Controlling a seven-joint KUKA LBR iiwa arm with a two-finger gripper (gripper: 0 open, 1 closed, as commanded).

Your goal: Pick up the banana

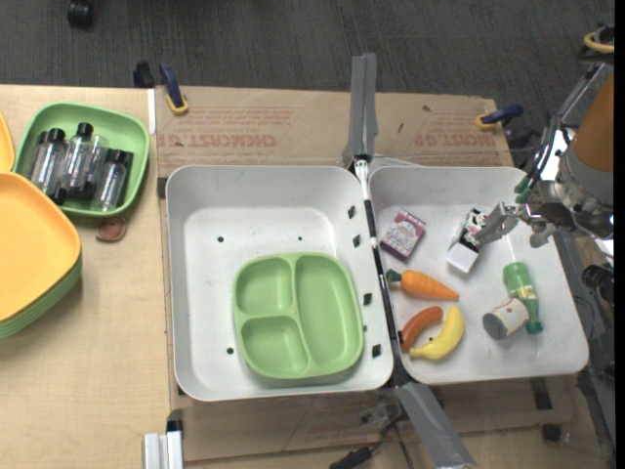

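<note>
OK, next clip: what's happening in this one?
A robot arm reaches in from the right over the right bin, its gripper by the upper part of the bin, next to a small white box. The banana lies untouched at the bin's near edge, beside a red-orange pepper and below a carrot. A green bottle lies to the right. The left bin holds a green divided plate.
</note>
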